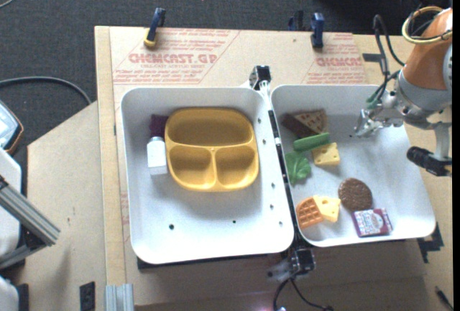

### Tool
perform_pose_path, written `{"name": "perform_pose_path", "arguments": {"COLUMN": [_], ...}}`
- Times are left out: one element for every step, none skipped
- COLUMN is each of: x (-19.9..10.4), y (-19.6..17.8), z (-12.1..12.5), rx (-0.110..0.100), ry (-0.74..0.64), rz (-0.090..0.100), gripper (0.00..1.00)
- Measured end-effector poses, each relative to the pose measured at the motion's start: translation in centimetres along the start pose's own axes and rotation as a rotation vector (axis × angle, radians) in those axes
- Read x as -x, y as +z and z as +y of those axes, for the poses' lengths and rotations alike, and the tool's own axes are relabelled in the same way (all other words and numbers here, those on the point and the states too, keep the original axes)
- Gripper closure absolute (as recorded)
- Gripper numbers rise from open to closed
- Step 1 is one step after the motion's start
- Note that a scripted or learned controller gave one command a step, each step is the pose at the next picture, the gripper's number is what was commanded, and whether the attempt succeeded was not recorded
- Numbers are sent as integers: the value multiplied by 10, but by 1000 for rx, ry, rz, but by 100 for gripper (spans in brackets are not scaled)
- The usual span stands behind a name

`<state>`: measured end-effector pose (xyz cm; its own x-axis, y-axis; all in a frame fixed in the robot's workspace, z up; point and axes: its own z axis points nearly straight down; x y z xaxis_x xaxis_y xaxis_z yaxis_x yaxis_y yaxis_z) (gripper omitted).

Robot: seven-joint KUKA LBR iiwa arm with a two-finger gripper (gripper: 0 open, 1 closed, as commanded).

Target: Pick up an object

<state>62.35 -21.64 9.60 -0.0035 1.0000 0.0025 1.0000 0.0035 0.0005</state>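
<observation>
The right bin [402, 159] holds toy food. A brown wedge slice [305, 121] lies at its back left, with a green pod [311, 141] and a yellow cheese wedge [327, 154] just in front of it. A green leaf [297, 167] rests against the left wall. Toward the front are a waffle piece [309, 212] touching a second cheese piece [330, 207], a round brown patty [355, 194] and a pink packet [371, 222]. My gripper [365, 124] hangs over the bin's back right area, apart from the food, right of the brown slice.
The left bin [144, 216] carries a yellow divided plate [210, 148], a small white bottle [156, 156] and a dark purple item [158, 123] beside it. Clamps [154, 28] [317, 28] stand at the board's back edge. Bare bin floor lies right of the patty.
</observation>
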Motion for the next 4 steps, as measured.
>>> {"name": "perform_pose_path", "arguments": {"x": [-6,-4,-3,-61], "y": [-46,-110,-131,-123], "z": [-2,0,2,-15], "rx": [5,7,5,-4], "ry": [2,3,2,-1], "rz": [-5,-6,-5,0], "gripper": [100,100,100,100]}}
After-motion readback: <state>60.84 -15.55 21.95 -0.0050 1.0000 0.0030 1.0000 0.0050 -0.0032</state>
